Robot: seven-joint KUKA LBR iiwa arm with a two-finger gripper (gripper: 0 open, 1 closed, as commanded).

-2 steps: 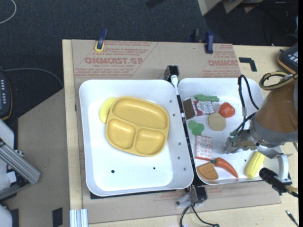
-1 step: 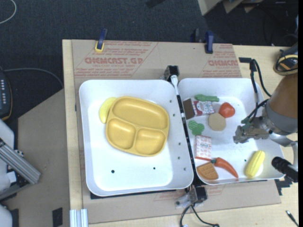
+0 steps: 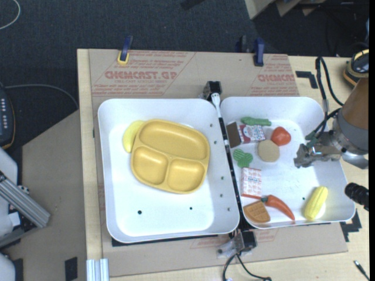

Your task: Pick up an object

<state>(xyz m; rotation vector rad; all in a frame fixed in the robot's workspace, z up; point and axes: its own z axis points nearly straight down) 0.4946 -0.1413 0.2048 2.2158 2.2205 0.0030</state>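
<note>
Lying near the pincer (image 3: 306,156), seemingly below it, a corn cob (image 3: 315,202).

The grey arm with orange band (image 3: 356,119) is seen reaching in from the right. Its two-finger gripper (image 3: 306,155) is pointed leftward and held low.

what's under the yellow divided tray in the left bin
A yellow, banana-like piece sticks out from under the upper-left edge of the yellow divided tray, resting on the left bin. How far it reaches beneath, and anything else under the tray, is covered.
</note>
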